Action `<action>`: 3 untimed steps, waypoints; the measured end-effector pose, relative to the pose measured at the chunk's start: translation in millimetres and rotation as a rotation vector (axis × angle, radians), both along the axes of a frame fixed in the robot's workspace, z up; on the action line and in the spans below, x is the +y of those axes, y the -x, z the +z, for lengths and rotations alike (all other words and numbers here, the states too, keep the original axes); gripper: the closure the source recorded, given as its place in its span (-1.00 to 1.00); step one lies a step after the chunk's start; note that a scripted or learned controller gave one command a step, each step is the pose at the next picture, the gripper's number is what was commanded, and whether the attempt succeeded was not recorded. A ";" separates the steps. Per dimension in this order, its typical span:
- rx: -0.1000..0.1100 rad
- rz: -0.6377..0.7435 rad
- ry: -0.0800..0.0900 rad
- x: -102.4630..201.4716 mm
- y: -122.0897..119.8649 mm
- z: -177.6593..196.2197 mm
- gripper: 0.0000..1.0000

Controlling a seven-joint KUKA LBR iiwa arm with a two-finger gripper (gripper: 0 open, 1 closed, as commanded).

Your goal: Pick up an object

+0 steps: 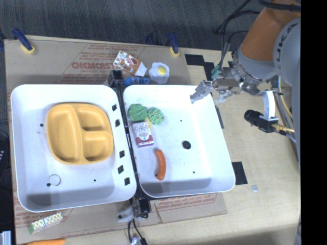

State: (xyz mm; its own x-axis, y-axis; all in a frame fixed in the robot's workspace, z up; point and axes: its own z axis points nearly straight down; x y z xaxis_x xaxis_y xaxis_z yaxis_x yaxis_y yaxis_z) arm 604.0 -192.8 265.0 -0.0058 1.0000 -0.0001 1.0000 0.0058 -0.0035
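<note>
Tool (201,93) above right bin (217,152) far-right corner, jaw state unclear; hot dog (160,164), red carton (143,133) inside bin

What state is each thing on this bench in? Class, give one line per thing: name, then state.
Yellow tray: lying flat in the left bin.
Hot dog: lying loose in the right bin.
Red carton: lying flat.
Green toys: resting together, untouched.
Gripper: above the right bin's far corner, holding nothing.

A robotics lab: a cabled grey arm (271,50) reaches over white bins (30,137) on clamped cardboard (82,60) holding toy food.
</note>
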 end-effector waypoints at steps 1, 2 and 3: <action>0.004 -0.166 -0.002 39.2 54.1 -163.2 -1.00; 0.003 -0.178 -0.002 95.3 109.1 -174.3 -1.00; 0.004 -0.174 -0.002 94.9 108.8 -164.4 1.00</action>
